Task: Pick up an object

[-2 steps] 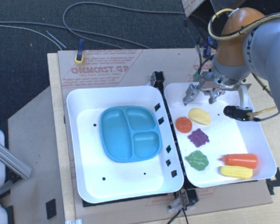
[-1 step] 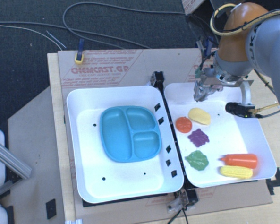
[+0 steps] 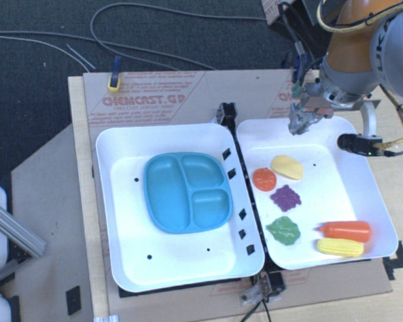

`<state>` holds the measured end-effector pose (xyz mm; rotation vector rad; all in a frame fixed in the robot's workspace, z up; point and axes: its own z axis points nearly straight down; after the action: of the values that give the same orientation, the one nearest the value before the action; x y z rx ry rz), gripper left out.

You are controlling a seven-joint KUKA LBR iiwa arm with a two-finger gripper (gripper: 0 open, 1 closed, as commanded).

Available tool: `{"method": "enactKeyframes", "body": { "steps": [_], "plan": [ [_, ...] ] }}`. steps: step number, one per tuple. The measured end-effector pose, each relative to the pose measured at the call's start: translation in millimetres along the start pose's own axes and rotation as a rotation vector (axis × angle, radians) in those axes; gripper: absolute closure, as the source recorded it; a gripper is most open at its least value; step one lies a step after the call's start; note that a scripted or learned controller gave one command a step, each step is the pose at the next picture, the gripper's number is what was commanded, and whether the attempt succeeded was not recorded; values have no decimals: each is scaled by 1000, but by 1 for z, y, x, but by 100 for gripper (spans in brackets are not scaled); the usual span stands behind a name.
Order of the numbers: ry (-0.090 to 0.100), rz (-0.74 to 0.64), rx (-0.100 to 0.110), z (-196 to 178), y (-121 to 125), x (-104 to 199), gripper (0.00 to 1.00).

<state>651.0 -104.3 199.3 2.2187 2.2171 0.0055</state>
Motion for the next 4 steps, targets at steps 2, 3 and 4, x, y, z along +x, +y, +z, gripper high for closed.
{"method": "enactKeyframes", "body": {
  "steps": [2,3,4],
  "plan": [
    [3,-4,9,-12,-18,57,100],
    [3,-4,10,-13,-44,96,100],
    [3,-5,10,-9,-61,140,100]
  ]
}}
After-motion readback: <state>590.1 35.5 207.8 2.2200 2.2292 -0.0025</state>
